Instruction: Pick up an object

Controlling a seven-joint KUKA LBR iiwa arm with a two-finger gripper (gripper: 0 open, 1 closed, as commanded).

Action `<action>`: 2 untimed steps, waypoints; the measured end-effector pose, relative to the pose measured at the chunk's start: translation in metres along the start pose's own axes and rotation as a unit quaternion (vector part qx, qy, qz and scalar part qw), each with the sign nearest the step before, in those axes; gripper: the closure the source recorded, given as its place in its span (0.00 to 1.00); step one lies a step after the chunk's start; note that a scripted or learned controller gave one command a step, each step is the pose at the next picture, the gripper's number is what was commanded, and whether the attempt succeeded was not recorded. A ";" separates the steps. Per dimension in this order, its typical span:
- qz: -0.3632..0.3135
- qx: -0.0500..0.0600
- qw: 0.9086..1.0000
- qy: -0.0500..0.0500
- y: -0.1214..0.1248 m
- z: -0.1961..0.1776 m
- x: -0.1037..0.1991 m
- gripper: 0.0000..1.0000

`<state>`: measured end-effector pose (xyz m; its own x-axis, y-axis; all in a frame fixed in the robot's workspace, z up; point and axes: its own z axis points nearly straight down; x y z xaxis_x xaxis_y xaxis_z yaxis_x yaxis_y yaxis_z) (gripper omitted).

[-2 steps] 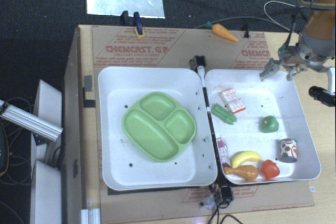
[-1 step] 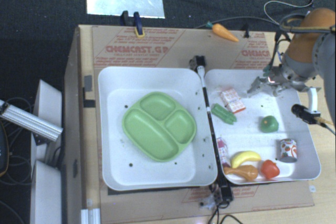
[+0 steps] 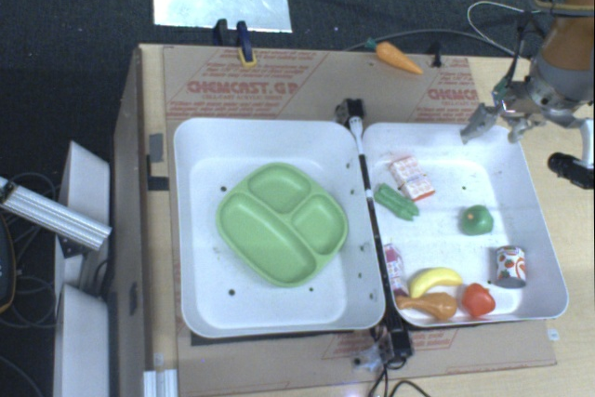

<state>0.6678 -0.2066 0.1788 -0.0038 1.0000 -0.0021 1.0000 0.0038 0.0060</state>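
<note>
My gripper point(image 3: 494, 127) hangs over the far right corner of the right bin point(image 3: 539, 228), open, with nothing between its fingers. The right bin holds a red and white packet point(image 3: 410, 177), a green pickle point(image 3: 396, 202), a green pepper point(image 3: 476, 219), a small can point(image 3: 509, 264), a banana point(image 3: 435, 279), a drumstick point(image 3: 429, 304), a red pepper point(image 3: 478, 299) and a small pink packet point(image 3: 393, 260). The nearest of these, the red and white packet, lies well to the gripper's left and nearer the camera.
The left bin point(image 3: 200, 200) carries a green divided plate point(image 3: 282, 223). An orange carrot point(image 3: 399, 58) lies on the cardboard behind the bins. A black divider point(image 3: 368, 200) runs between the two bins. Cables trail at the far right.
</note>
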 end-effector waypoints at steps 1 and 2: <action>0.001 0.003 1.000 0.001 -0.050 0.094 0.001 0.00; 0.002 0.002 1.000 0.001 -0.087 0.094 0.000 0.00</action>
<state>0.5811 -0.2066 0.0847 -0.0007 1.0000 -0.0007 1.0000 0.0008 0.0017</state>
